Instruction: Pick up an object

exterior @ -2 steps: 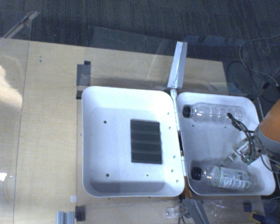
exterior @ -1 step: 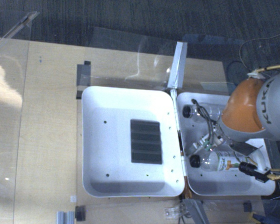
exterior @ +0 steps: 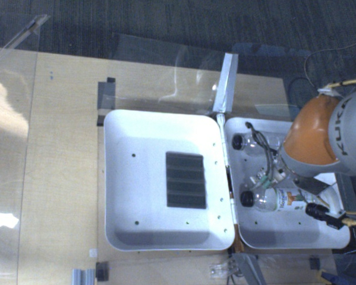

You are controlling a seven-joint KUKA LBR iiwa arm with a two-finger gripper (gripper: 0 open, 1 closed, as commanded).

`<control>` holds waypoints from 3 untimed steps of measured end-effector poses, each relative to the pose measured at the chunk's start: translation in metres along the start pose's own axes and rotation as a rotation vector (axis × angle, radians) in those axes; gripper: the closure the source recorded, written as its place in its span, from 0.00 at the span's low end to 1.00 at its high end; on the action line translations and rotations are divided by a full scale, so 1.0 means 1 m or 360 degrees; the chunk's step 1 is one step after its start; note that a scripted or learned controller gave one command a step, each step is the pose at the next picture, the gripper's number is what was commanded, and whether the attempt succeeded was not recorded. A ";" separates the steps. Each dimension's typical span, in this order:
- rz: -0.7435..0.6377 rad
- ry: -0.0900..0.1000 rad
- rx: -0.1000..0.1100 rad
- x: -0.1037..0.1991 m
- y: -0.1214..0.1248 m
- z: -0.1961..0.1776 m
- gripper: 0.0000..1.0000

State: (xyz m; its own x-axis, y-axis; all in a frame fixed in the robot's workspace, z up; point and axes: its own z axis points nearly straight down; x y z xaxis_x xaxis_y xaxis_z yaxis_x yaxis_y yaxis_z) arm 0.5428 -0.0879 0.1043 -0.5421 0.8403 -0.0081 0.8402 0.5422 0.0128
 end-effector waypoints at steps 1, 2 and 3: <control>0.0013 -0.0005 -0.0002 -0.039 0.028 0.014 1.00; 0.0013 -0.0004 0.0000 -0.039 0.027 0.015 0.00; 0.0005 -0.0009 -0.0009 -0.039 0.030 0.002 1.00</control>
